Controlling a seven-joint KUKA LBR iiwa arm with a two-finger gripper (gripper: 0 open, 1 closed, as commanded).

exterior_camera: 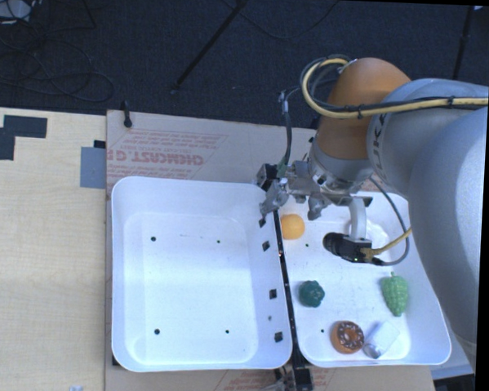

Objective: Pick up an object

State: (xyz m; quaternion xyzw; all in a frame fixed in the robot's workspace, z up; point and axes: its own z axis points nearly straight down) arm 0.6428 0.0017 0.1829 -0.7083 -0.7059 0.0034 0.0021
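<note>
My gripper [293, 208] hangs over the far left corner of the right bin [430, 323]. Its two grey fingers stand apart, so it is open, and nothing is between them. An orange ball [292, 227] lies on the bin floor just below and in front of the fingertips. Further forward lie a dark green lump [310, 294], a light green knobbly piece [395, 294], a brown frosted donut [347, 337] and a small pale object [373, 341] beside the donut.
The left bin [128, 225] sits side by side with the right one, with a black-clipped divider wall [276, 274] between them close to the gripper's left finger. A black part with a cable [346, 245] hangs off the wrist over the right bin.
</note>
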